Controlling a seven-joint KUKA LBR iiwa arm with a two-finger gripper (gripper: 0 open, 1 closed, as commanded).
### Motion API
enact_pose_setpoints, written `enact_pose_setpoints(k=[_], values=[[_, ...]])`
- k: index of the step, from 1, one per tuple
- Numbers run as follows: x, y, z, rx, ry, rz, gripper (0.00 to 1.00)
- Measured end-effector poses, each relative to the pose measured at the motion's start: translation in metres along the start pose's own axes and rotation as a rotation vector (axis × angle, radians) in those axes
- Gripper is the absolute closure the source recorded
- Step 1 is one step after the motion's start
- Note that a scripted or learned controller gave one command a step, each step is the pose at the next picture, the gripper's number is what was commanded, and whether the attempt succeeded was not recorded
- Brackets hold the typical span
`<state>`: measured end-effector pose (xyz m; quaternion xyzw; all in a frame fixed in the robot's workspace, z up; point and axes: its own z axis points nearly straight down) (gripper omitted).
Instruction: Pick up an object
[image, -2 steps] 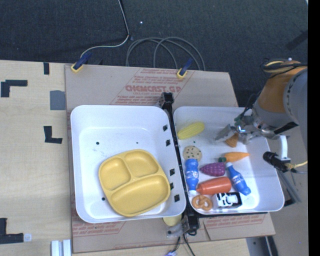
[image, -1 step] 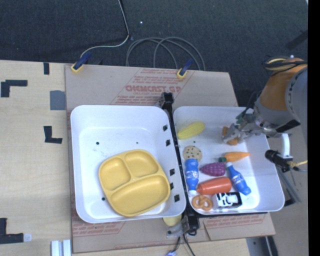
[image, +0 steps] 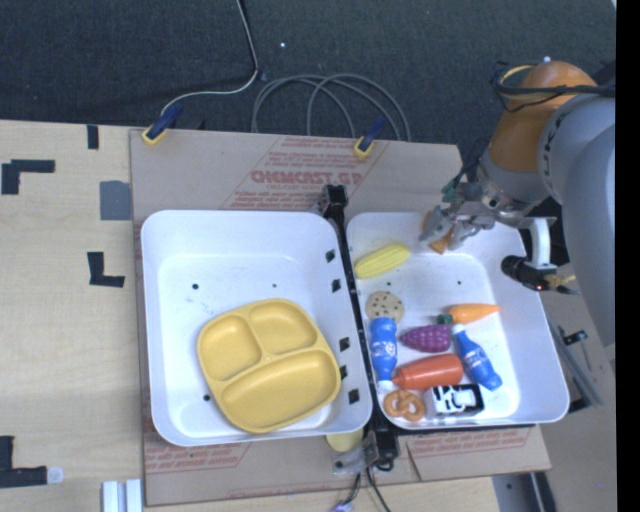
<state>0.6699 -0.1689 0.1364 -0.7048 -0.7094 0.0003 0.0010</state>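
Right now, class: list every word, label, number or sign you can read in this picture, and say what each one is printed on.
"CHEMCAST GP", in red on the brown protective sheet under the bins; it repeats faintly elsewhere on the sheet, too blurred to read.
Black-and-white card in the right bin: bold marks, not legible.
Two blue bottles: labels too small to read.

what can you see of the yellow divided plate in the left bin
The yellow divided plate looks like smooth moulded plastic, with rounded corners and three compartments: two small ones along its upper side and a large one below. It lies flat, turned at a slant, on the floor of the left bin, toward the near right corner. Nothing rests in it.
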Motion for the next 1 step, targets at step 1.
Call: enact_pose_setpoints(k=[1], values=[[0.0336,-0.003,0.052,0.011,-0.005,0.004,1.0]])
